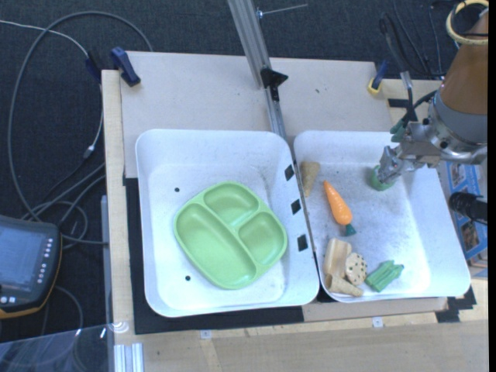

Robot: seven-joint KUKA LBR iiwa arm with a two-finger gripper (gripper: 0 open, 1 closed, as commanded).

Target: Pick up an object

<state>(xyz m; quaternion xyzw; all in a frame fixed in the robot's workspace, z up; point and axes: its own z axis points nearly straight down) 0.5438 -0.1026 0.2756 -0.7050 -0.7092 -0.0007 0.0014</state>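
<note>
At the far left edge of the frame a handheld pendant [23, 266] with a dark screen lies on the dark floor, with grey cables [46, 115] looping above it. The pale counter [201, 91] begins just right of that, with a blue clamp [124, 66] on its upper left corner. The left white bin [155, 149] sits in the centre-left of the frame and holds a green divided plate [230, 233], lying flat and turned at a slant. A metal rail [248, 22] runs down from the top centre to the seam between the two bins. The right white bin [434, 246] holds, just right of the seam, a tan cone-shaped piece [310, 175], then an orange carrot [337, 202] lying at a slant near the bin's middle. Lower down, near the bin's bottom edge, is a cluster of tan wooden pieces [343, 266], and just beside it a small green block [385, 275]. At the upper right of the bin a small green object [379, 180] rests on the bin floor, and the end effector [390, 167] is down right at it, touching or nearly so; I cannot tell whether it is released, clenched or gripping the object. The grey arm with its orange band [465, 76] fills the upper right corner
</note>
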